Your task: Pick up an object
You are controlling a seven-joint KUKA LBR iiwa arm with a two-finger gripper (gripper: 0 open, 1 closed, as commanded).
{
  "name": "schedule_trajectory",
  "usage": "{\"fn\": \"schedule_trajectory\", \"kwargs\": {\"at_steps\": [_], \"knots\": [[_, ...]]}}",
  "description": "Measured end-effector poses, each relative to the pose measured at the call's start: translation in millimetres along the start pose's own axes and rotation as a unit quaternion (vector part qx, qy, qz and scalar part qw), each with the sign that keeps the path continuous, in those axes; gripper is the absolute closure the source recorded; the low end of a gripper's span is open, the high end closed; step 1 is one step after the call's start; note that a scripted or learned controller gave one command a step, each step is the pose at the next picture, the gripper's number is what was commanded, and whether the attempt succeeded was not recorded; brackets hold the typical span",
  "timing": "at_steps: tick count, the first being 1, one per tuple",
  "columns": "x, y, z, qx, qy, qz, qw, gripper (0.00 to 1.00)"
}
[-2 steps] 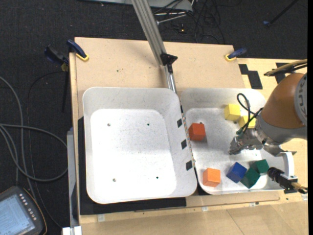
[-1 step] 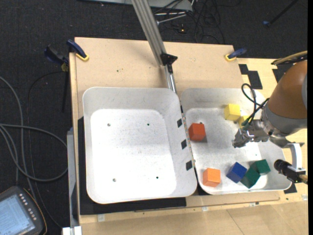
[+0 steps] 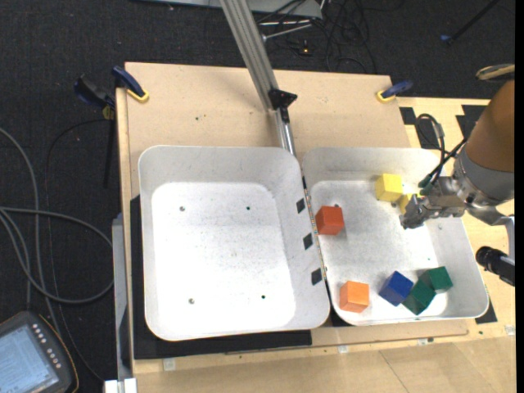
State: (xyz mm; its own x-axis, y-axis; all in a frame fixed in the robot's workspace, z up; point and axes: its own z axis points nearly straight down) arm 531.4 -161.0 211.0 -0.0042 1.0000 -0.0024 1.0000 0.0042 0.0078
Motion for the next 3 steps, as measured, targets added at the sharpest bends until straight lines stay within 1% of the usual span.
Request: {"fn": "schedule_trajectory", "kwargs": {"at_steps": [1,2,3], "knots": [[0,1,1,0.003,0.001,0.001,1.0,1.0],[47,12,6,0.004,0.002,-0.002,1.0,1.0],[105,31,-6,0.003,0.002,-0.002,1.0,1.0]]}}
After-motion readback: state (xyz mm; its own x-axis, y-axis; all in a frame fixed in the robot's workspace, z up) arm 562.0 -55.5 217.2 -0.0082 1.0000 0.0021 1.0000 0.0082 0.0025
